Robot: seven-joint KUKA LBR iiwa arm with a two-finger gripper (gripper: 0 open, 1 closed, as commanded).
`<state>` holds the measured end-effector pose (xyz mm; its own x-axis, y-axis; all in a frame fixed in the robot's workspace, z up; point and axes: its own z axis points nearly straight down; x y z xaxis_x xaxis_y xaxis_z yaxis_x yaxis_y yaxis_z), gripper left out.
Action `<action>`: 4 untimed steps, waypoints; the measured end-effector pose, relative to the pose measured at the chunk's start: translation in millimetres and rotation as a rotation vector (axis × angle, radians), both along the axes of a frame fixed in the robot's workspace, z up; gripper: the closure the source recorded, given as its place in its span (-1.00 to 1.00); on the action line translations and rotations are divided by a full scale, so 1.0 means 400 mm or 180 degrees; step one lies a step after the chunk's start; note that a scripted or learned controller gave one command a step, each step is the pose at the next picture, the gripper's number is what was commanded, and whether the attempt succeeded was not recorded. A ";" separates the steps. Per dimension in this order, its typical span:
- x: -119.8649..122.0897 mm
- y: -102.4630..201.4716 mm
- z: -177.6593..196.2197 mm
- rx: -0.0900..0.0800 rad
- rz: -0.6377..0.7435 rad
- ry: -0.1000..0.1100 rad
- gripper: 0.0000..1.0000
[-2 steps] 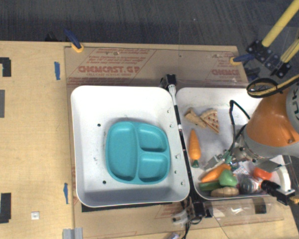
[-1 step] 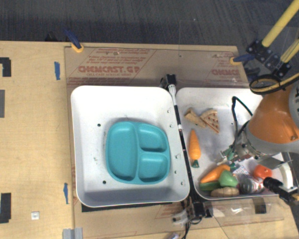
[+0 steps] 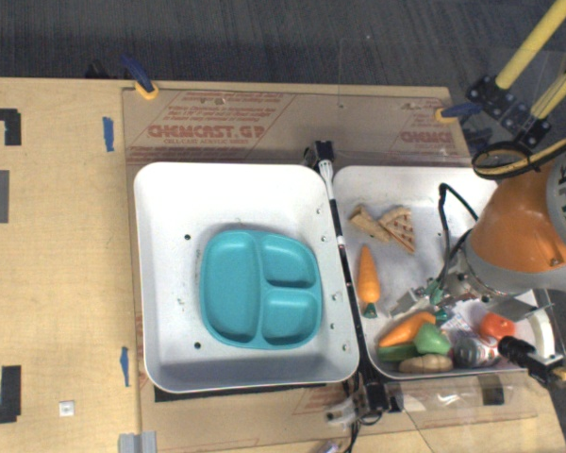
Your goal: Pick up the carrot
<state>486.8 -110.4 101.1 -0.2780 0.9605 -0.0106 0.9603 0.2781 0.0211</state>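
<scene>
The carrot (image 3: 368, 274), a slim orange toy, lies lengthwise near the left wall of the right bin (image 3: 424, 182), pointed end toward the back. My gripper (image 3: 422, 300) hangs low over the bin's front half, a short way right of the carrot's near end and apart from it. It sits just above a pile of toy food. The arm's orange band (image 3: 524, 229) rises behind it at the right. Nothing shows as held.
The left bin (image 3: 160, 253) holds a teal divided plate (image 3: 261, 288). In the right bin, tan waffle-like pieces (image 3: 387, 225) lie at the back. An orange-and-green vegetable (image 3: 410, 332), a brown piece (image 3: 424, 364) and a red piece (image 3: 497, 326) crowd the front. A black cable (image 3: 453, 210) loops near the arm.
</scene>
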 end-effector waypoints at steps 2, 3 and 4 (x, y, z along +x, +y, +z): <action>0.000 0.021 0.002 -0.0014 0.0379 0.0000 1.00; -0.001 0.021 0.001 -0.0012 0.0380 0.0006 -1.00; 0.003 0.022 0.026 -0.0016 0.0383 -0.0009 1.00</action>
<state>488.1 -101.6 111.4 -0.3911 0.9202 -0.0162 0.9200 0.3914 0.0221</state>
